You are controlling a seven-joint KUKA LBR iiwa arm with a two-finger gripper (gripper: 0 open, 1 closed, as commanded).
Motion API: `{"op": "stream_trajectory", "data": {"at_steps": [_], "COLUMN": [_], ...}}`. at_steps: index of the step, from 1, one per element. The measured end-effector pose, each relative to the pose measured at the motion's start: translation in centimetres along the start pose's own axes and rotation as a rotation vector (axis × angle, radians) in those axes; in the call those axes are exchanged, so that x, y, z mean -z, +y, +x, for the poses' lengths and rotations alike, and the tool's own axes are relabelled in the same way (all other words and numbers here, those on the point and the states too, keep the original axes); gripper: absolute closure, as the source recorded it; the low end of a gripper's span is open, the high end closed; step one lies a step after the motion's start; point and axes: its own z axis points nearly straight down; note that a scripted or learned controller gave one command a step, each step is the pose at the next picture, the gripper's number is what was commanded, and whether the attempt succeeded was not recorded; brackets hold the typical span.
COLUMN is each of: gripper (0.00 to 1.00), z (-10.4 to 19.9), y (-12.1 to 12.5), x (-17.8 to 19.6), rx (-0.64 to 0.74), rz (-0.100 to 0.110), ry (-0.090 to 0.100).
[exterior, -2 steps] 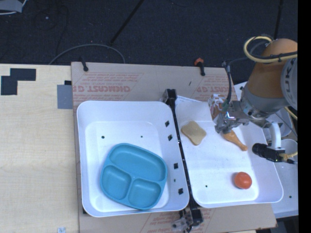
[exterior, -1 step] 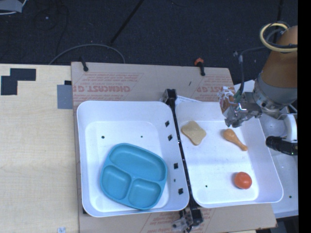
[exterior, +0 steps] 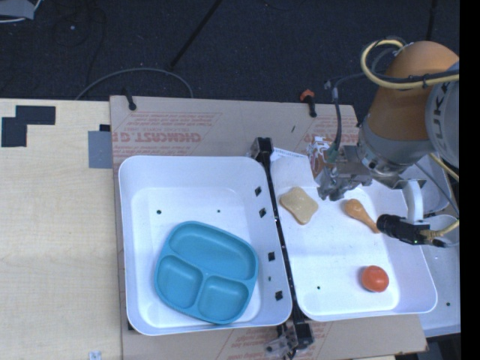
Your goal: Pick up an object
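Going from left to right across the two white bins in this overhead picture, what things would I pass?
Blue divided plate → tan bread-like piece → end effector → orange pear-shaped item → red-orange ball.

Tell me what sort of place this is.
Most likely a robotics lab test bench: a grey and orange arm reaches over two white bins, cables trail on dark carpet, and toy items like a blue tray serve as grasping props.

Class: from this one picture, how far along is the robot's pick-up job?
Done: the gripper is over the right bin. In hand: nothing visibly held. Left: grasp and lift the beige piece, orange pear-shaped piece or red ball, all lying loose.
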Motion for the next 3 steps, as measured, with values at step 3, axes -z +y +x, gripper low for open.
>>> {"op": "stream_trajectory", "data": {"at_steps": [3], "gripper": [1.0], "z": [15.1], "y": [-1.8], "x": [-1.9], "rx": [-0.001], "rz": [0.002], "ry": [-0.002]}}
